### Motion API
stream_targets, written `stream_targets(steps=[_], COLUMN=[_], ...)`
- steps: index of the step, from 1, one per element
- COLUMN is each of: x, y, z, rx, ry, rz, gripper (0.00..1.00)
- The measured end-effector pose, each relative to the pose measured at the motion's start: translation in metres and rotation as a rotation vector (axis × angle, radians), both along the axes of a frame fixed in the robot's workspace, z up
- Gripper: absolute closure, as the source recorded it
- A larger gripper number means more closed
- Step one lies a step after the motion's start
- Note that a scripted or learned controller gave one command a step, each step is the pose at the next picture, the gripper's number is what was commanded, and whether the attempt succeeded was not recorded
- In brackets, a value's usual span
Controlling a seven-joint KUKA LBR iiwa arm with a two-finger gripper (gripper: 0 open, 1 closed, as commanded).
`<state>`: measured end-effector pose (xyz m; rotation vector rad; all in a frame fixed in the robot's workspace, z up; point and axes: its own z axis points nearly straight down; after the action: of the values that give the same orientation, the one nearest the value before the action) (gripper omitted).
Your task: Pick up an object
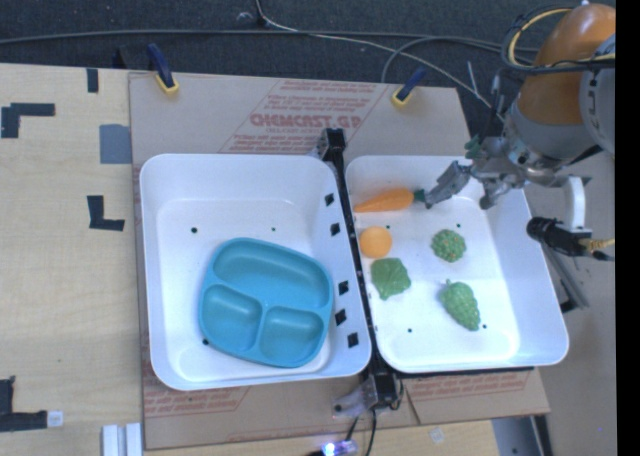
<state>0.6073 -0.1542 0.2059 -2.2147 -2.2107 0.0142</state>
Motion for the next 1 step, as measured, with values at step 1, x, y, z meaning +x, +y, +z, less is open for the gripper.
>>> stream_targets(steps=[1], x=[0.003], y=[0.0004], z=[0.0085], rx=[-0.002], ry=[-0.014], rz=[0.003], gripper=[0.0])
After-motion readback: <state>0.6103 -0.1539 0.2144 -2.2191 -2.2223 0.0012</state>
